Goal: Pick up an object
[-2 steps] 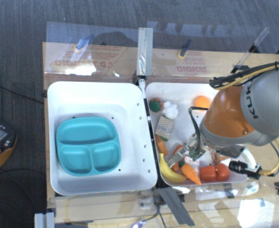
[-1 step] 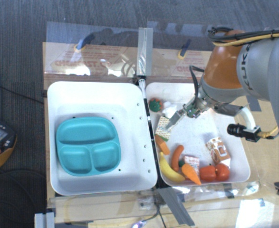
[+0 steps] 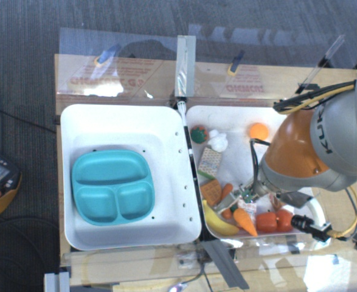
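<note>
Reading "KU" on the grey arm [image 3: 339, 132], hand [image 3: 246, 194] state indiscernible above the carrot [image 3: 244, 221].

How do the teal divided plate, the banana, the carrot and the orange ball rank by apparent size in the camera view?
1. teal divided plate
2. banana
3. carrot
4. orange ball

Carrot and ball look close; both are partly hidden.

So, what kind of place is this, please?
Probably a robotics lab bench for grasping trials: two white bins side by side, toy food such as a banana, and the grey-orange arm reaching in.
</note>
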